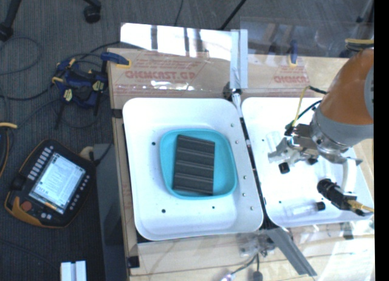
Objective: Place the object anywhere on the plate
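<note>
**Block: position and handling**

The block (194,164), a dark ribbed rectangle, is lying flat at the centre of the blue plate (226,179) in the left bin (140,128), so placement is looking complete. Judged from its straight edges and ridged top, it is probably stiff, fairly light and not fragile; the grooves should be giving grip. The best hold would be across the two long sides, at 3 and 9 o'clock. The gripper (290,152) is hovering over the right bin (267,201), holding nothing visible; its opening cannot be made out.
</note>
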Controlling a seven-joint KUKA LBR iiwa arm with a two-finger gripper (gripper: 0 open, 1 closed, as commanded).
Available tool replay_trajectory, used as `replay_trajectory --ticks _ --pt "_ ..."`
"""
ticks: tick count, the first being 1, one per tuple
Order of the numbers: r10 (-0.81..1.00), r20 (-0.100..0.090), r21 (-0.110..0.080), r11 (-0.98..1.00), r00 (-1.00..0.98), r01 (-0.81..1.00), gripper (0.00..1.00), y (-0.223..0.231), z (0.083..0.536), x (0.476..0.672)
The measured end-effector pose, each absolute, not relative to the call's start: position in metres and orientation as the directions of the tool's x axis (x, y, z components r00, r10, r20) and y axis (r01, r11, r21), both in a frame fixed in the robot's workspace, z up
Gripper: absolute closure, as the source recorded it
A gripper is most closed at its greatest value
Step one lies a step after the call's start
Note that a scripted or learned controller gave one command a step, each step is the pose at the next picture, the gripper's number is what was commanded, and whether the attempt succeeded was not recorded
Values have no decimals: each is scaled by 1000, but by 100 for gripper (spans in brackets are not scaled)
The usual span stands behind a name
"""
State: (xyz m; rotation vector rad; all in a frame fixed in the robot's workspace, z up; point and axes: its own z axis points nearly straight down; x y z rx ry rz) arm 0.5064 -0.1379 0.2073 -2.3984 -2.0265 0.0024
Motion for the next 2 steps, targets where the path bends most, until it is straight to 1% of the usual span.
replay_trajectory --ticks 1,2 --pt "997 -1 -3 -74 74 997 100 -79 183 544" --pt "997 -1 -2 -74 74 997 0 -79 183 544"
